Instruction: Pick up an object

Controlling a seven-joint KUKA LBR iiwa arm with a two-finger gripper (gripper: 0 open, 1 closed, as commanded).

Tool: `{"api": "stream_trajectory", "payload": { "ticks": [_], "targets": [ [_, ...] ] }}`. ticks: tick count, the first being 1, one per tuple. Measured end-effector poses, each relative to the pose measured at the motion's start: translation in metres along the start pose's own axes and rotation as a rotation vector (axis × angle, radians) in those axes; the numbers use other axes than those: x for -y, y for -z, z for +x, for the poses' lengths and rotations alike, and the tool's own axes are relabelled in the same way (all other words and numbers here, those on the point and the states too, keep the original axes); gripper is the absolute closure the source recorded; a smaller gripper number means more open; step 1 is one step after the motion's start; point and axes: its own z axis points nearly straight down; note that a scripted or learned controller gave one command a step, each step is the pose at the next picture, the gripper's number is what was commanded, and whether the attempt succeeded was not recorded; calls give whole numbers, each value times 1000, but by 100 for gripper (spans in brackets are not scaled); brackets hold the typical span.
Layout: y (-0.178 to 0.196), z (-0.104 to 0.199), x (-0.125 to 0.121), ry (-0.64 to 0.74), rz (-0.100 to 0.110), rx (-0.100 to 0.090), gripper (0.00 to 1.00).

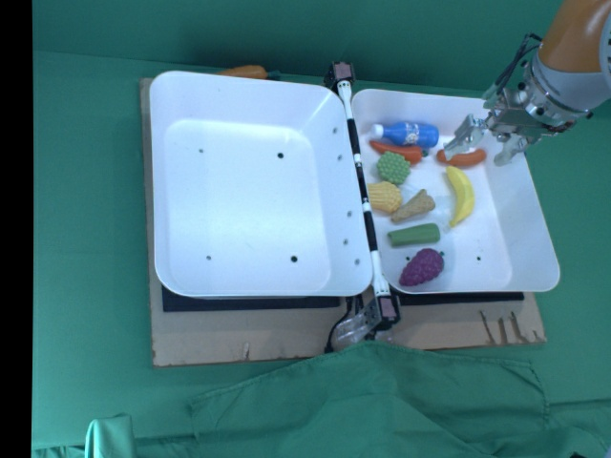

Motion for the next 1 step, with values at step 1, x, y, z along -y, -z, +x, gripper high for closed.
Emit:
{"api": "stream_trajectory", "payload": {
  "ticks": [1],
  "targets": [
    [-103,3,10,-1,8,-1,0]
  ]
}}
